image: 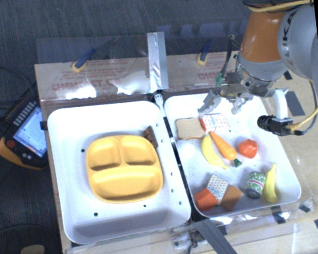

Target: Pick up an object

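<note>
Floor: dark carpet around the bench, with a handheld controller [25,136] lying at the left.
Bench: two shallow white bins side by side.
Arm: grey with an orange band [263,39], reaching in from the right over the right bin's [287,162] far end.
Left bin [66,164]: holds a yellow divided plate [124,168].
Gripper [225,104]: fingers spread wide with nothing between them, hanging above the bin's upper part.
Objects: a red-and-white card [216,124] just below the gripper, a slice of toast [189,128] beside it; banana [210,152], carrot [223,147] and tomato [248,148] lie nearer the middle.
</note>
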Motion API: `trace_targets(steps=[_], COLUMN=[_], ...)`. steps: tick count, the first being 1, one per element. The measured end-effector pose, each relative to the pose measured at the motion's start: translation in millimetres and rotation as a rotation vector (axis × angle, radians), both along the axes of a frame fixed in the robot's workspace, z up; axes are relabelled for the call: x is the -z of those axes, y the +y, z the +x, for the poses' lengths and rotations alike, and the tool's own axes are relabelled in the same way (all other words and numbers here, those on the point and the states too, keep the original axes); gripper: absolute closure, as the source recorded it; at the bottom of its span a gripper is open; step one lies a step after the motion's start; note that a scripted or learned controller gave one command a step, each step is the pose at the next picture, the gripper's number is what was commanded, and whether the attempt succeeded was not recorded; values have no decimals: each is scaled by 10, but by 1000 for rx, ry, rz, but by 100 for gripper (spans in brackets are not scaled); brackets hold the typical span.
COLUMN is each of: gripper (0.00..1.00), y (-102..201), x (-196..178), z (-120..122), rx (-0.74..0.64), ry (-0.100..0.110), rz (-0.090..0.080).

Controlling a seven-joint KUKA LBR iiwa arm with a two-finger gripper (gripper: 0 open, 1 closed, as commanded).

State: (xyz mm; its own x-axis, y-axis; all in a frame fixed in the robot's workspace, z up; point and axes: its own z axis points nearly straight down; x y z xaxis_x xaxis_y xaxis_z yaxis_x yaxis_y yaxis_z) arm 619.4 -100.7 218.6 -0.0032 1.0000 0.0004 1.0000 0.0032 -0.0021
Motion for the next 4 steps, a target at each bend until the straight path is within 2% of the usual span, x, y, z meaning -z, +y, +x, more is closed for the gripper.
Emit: trace_targets(steps=[1, 2, 3, 4], gripper=[0, 0, 0, 0], y=[-123, -208, -91, 12], x=[1103, 1218, 1216, 1230], z=[499, -264, -667, -1256], rx=[187, 92, 56, -270], ry=[-4, -29, -36, -36], rz=[-1, -7, -14, -16])
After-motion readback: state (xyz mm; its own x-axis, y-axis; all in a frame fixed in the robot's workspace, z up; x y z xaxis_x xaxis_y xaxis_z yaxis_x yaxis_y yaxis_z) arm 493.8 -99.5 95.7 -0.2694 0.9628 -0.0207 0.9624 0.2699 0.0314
